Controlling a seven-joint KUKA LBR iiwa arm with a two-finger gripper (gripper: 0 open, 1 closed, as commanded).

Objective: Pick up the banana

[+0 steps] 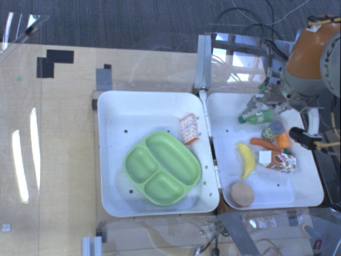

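Tool [265,101] over green bottle [257,117] (upper right bin), banana [246,159] beside carrot [265,143].

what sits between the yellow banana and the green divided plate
In the camera view, the two white bins' adjoining walls lie between the yellow banana and the green divided plastic plate; otherwise only bare bin floor.
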